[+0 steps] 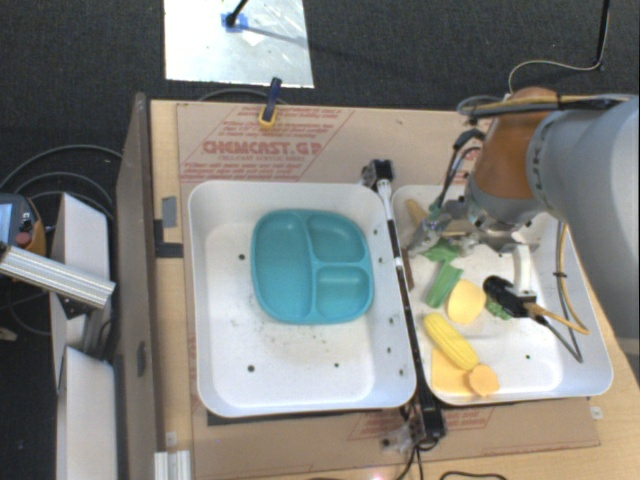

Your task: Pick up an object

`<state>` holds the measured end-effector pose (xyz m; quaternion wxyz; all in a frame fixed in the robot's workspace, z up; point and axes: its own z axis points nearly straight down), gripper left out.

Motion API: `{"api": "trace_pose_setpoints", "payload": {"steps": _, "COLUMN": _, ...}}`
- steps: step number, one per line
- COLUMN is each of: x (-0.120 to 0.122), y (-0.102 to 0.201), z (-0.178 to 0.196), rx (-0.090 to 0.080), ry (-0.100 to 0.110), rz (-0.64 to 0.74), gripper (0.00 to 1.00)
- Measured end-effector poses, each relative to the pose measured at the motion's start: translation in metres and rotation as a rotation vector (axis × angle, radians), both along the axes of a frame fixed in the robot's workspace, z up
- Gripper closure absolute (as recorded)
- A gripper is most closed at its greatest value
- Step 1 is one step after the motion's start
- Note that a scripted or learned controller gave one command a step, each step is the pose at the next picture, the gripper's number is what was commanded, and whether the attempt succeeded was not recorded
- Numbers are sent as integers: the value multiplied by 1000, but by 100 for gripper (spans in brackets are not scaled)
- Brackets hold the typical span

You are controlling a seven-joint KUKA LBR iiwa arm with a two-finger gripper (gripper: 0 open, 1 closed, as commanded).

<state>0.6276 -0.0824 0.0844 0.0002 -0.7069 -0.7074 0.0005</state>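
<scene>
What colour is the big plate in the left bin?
The divided plate is teal blue, seen in the camera view.

left bin (225, 368): teal plate (311, 266); right bin (585, 363): corn (451, 341), lemon (465, 302); arm (560, 163) above

Cardboard-topped bench (250, 133) with two white bins side by side, left bin (225, 308) and right bin (575, 353)

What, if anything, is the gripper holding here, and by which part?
It cannot be told. The gripper is low in the right bin, above the green piece, but the arm hides any hold.
</scene>
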Motion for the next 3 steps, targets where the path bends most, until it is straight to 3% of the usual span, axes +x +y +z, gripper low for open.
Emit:
{"api": "trace_pose_setpoints", "payload": {"steps": 1, "x": 39, "y": -17, "z": 0, "rx": 4, "ry": 11, "rz": 6, "gripper": 0}}
{"api": "trace_pose_setpoints", "payload": {"steps": 2, "x": 4, "y": -13, "z": 0, "rx": 1, "ry": 0, "rz": 0, "gripper": 0}}
{"api": "trace_pose_setpoints", "payload": {"steps": 3, "x": 6, "y": -13, "z": 12, "rx": 1, "ry": -6, "rz": 1, "gripper": 100}}
